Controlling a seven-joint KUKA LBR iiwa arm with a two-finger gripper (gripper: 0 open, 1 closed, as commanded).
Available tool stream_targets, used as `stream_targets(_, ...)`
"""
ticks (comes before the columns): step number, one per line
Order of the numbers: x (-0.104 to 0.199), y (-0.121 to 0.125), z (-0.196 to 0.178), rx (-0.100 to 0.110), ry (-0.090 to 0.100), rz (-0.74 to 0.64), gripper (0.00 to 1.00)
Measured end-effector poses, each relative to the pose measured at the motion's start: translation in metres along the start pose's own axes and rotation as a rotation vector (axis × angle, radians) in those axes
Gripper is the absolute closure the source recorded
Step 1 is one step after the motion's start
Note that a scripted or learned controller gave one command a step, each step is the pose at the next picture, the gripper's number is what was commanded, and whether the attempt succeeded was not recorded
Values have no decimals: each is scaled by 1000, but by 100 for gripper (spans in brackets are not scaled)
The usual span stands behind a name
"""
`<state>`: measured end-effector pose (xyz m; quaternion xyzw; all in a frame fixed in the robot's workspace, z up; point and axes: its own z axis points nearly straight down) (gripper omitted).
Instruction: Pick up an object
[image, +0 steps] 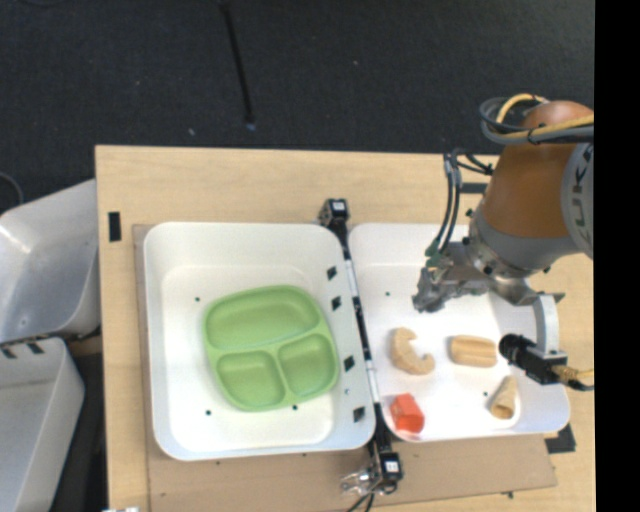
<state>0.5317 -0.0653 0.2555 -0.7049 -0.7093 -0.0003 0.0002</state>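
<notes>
Right bin (455, 425), near edge: red block (405, 415) and tan cone (503, 398). Behind them lie a curved tan piece (410, 352) and a tan cylinder (472, 351) — likely light and rigid, best gripped across its short width. Hand (437, 290) hovers beyond; finger state cannot be told.
</notes>
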Motion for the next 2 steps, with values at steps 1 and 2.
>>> stream_targets(1, 58, 14, -4, -2, 0, -1, 100)
stream_targets(2, 114, 29, 13, -1, -1, 0, 100)
